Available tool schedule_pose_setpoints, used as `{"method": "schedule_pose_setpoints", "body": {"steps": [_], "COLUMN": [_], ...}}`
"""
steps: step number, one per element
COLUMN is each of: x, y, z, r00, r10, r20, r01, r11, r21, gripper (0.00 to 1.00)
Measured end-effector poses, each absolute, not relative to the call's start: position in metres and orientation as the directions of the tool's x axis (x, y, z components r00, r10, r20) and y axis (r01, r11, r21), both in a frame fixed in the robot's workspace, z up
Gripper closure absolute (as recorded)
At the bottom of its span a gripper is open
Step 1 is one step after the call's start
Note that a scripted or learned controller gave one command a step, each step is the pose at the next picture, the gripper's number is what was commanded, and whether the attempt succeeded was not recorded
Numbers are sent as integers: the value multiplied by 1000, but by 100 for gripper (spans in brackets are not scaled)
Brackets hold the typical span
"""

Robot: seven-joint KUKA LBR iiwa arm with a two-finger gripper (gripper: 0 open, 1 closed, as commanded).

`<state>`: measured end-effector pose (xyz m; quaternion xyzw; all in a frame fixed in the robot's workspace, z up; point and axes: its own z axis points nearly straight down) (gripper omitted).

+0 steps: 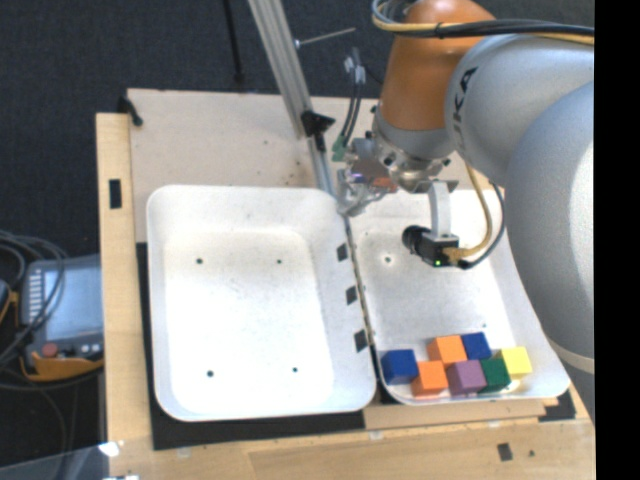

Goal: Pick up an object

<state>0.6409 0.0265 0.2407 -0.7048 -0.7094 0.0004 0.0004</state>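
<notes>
- Arm (520, 98): reaches in from the right, wrist bent down over the right bin's far-left corner.
- Right bin (420, 298): holds coloured blocks (465, 376), clustered at its near edge.
- Gripper (362, 186): well apart from the blocks; how far open it is cannot be told.

Robotics lab: bench (115, 268), 2 white bins (240, 298)

The left bin (240, 298) and right bin (420, 298) are white, flecked with dark specks. At the right bin's near edge are one blue block (399, 365), a second blue block (476, 345), one orange block (449, 349), a second orange block (431, 376), a purple block (465, 376), a green block (495, 373) and a yellow block (516, 360).
</notes>
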Motion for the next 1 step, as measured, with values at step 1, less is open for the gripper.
{"method": "schedule_pose_setpoints", "body": {"steps": [1], "x": [653], "y": [67], "z": [240], "r00": [-6], "r10": [1000], "r20": [0], "r01": [1000], "r11": [6], "r21": [2], "gripper": [100]}}
